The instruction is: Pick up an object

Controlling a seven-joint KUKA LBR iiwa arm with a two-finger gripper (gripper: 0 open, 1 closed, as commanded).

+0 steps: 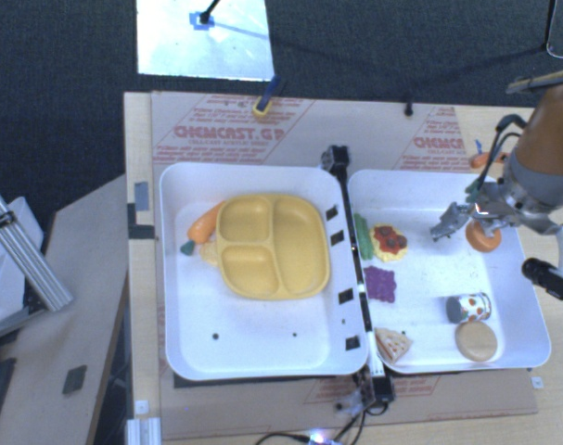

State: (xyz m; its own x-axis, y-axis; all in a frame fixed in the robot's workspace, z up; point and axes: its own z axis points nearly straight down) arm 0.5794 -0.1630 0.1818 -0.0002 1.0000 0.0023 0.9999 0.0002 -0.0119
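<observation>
**Spotter:** Dark carpet surrounds your worktop [142,276], which carries two white bins side by side. The hand [448,225] hangs over the far part of the right bin [531,341], just left of an orange round piece [485,238]. I can't tell you whether it is spread or pinched; nothing shows between its tips.

**Operator:** What's within reach?

**Spotter:** In your right bin: the orange piece by the far right wall, a green strip [362,233] along the left wall, a pizza-like toy [390,240] beside it, a purple grape bunch [380,284] nearer, a sandwich wedge [392,344] in the near left corner, a small can [468,306] and a tan bun [476,340] near right. The left bin [184,341] holds a yellow divided plate [262,247] with a carrot [203,223] at its left edge.

**Operator:** And the risks?

**Spotter:** I'd judge the orange piece your nearest target, but it sits close to the wall. Descend off-centre and you may nudge it against the rim, or close on nothing.
</observation>
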